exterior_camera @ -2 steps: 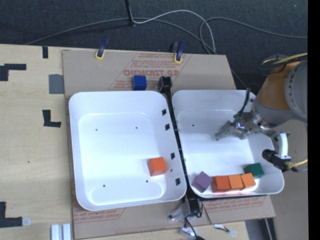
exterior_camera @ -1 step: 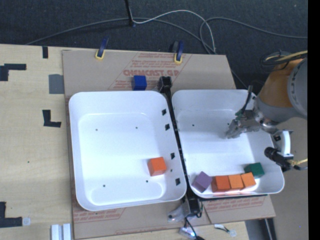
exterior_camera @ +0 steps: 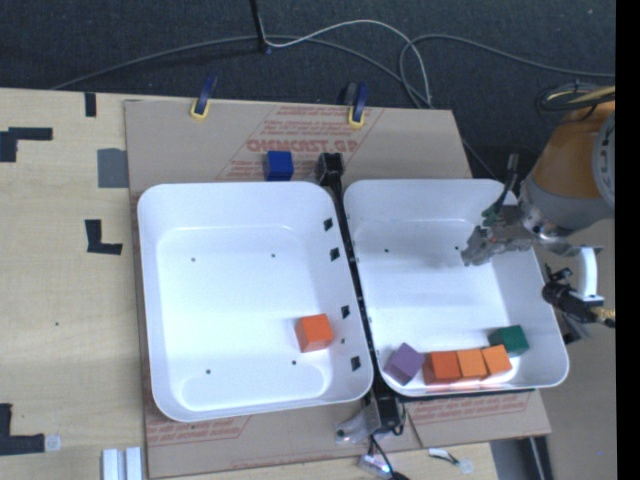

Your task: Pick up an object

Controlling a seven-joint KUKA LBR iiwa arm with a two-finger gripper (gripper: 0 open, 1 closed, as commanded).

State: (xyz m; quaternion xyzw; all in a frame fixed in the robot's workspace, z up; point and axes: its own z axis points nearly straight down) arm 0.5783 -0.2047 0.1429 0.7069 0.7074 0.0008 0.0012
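Orange, purple and green small blocks (exterior_camera: 460, 364) crowd the right white plastic bin's (exterior_camera: 400, 208) six o'clock wall, apparently slid there. At three o'clock the hand (exterior_camera: 482, 246) hovers above bare floor; its spread, I cannot tell. Another orange cube (exterior_camera: 314, 332) sits in the left bin (exterior_camera: 180, 208).

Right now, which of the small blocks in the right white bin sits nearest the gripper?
The dark green block, at the right end of the row along the right bin's near edge. The two orange blocks and the purple block lie farther from the gripper.
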